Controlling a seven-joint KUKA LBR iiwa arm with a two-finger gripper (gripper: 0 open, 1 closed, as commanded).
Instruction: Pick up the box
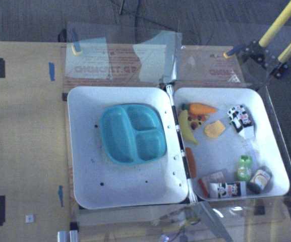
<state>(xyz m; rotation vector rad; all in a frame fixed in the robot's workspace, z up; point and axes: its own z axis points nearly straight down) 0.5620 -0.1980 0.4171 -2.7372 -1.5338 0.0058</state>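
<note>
Bench [24,135]: pale wood surface carrying two shallow white bins side by side, with clear plastic sheeting behind them.

Left bin [84,180]: holds one teal divided plate [133,133], three compartments, lying flat near the bin's centre.

Right bin [274,135]: holds the small goods listed below.

Arm: yellow struts and a dark joint [266,59] stand beyond the right bin's far corner; the gripper cannot be made out, so whether it is wide, narrow or holding anything cannot be told.

Box [226,189]: the task's item. A small white carton with dark print, lying flat on its long side at the right bin's near edge, a reddish packet [212,178] touching its left end and a small round can [260,180] just beside its right end. Judged light, thin-walled card, stiff enough to take a moderate squeeze but liable to dent; printed faces probably smooth. The best hold looks to be across the narrow width at mid-length, from above, since both ends are crowded.

Banana [186,128]: yellow, along the bin's left wall.

Carrot [202,108]: orange, at the far side.

Cow-patterned carton [240,118]: black and white, far right.

Green bottle [244,167]: near the can.

Yellow wedge [215,129]: mid-bin.
</note>
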